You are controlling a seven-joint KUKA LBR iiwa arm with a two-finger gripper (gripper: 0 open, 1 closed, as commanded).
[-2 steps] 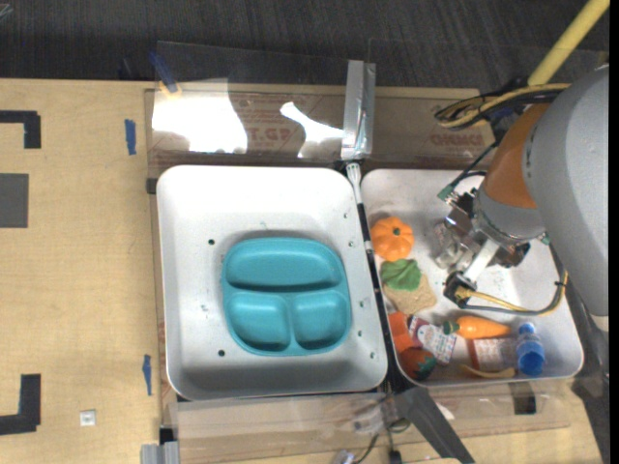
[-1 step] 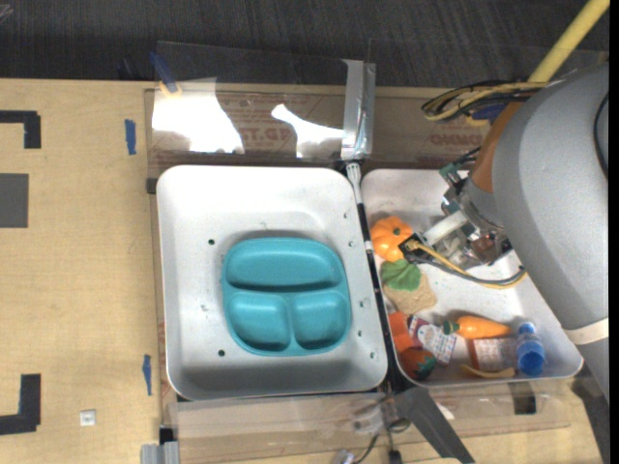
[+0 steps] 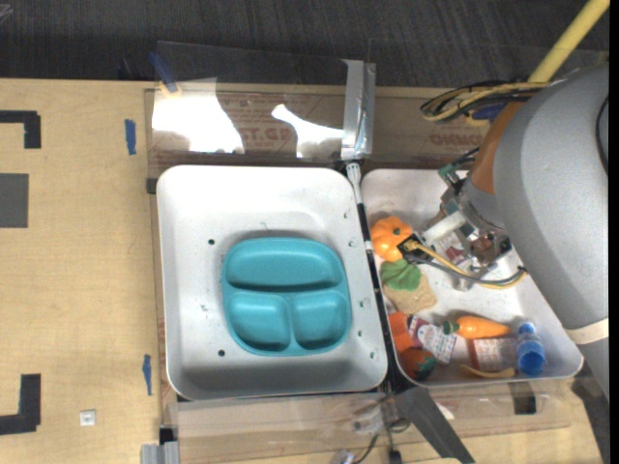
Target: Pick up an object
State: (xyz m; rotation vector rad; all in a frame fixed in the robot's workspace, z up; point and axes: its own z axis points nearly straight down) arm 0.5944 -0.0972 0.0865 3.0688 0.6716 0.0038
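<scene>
The right bin [image 3: 426,189] holds several small things. An orange pumpkin-like toy [image 3: 389,234] sits by the bin's left wall, with a green leafy piece [image 3: 401,277] just below it. Nearer the front lie an orange carrot [image 3: 481,328], a clear bottle with a blue cap [image 3: 505,353] and a red-orange piece [image 3: 413,361]. My gripper [image 3: 466,255] hangs over the middle of this bin, right of the pumpkin toy and above the carrot. The grey arm hides the bin's right side.
The left bin [image 3: 184,259] holds a teal divided plate [image 3: 285,293] in its middle. A ridge where the two bin walls [image 3: 366,259] meet separates the bins. Shiny tape and a metal bracket [image 3: 356,109] stand behind them. Flat cardboard bench [image 3: 68,259] lies to the left.
</scene>
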